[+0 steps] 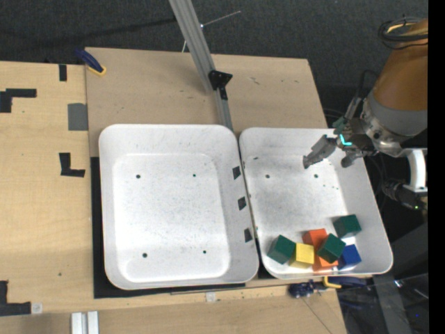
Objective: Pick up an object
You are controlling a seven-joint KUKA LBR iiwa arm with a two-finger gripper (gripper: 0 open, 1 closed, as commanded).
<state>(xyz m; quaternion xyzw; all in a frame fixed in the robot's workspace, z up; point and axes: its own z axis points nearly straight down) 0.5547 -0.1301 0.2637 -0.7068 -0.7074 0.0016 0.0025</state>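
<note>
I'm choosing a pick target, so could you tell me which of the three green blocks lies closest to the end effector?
The green block at the right of the right bin, set apart above the cluster, lies closest to the end effector.

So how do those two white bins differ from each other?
The right bin has a pile of coloured blocks in its near corner; the left bin shows bare white floor. The gripper hangs above the right bin's far end, while nothing hangs above the left bin. The left bin also looks a bit wider. Both are shallow, white, round-cornered and speckled with dark marks.
</note>
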